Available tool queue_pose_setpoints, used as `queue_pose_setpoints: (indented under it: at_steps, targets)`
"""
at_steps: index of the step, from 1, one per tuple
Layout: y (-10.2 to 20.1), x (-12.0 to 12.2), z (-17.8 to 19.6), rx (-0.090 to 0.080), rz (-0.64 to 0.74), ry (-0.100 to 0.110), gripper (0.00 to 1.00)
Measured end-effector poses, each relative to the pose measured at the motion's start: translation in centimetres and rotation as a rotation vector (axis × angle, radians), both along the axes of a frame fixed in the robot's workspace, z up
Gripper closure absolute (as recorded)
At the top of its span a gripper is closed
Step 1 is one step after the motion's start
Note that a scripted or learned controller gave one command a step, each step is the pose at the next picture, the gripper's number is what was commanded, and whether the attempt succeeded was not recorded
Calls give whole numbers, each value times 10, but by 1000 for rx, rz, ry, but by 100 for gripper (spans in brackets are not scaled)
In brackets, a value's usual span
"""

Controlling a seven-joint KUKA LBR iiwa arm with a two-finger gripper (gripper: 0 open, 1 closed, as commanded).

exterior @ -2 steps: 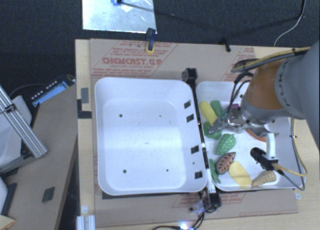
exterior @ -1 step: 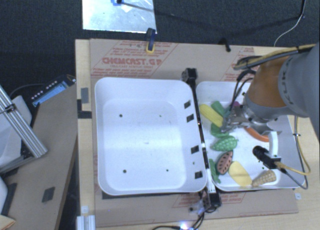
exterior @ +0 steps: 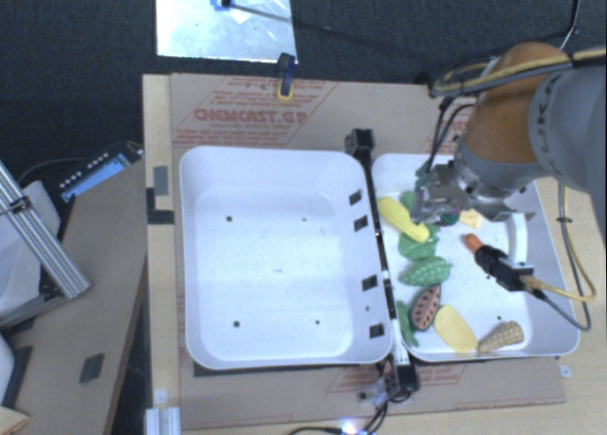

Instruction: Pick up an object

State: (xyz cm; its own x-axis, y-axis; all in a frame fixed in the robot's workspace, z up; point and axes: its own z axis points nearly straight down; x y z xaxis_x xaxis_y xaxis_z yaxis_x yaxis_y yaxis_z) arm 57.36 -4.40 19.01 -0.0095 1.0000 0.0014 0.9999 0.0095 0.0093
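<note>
The right bin (exterior: 550, 324) holds several toy foods. A yellow corn cob (exterior: 402, 219) lies near its left wall, with green pieces (exterior: 424, 270) just below it. Lower down sit a watermelon slice (exterior: 426, 305), a yellow lemon-like piece (exterior: 455, 328) and an ice-cream cone (exterior: 502, 335). A small orange carrot (exterior: 471, 243) and a yellow bit (exterior: 471, 221) lie mid-bin. My gripper (exterior: 433, 204) hangs low over the upper part of this bin, right beside the corn cob's right end. The wrist hides its fingertips.
The left bin (exterior: 218, 329) sits next to the right one, with a black divider (exterior: 375, 234) between them. The grey arm with its orange band (exterior: 512, 111) covers the right bin's upper right. Cables (exterior: 555, 291) trail over that bin's right side.
</note>
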Motion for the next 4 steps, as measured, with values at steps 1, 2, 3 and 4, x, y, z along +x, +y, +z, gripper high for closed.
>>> queue_pose_setpoints:
  at_steps: [1,2,3,4]
  targets:
    - [69,-55,157,4,4,-8,100]
    - [135,-2,228,2,3,-4,100]
    - [173,17,280,1,-2,1,100]
    - [216,18,349,2,-1,0,100]
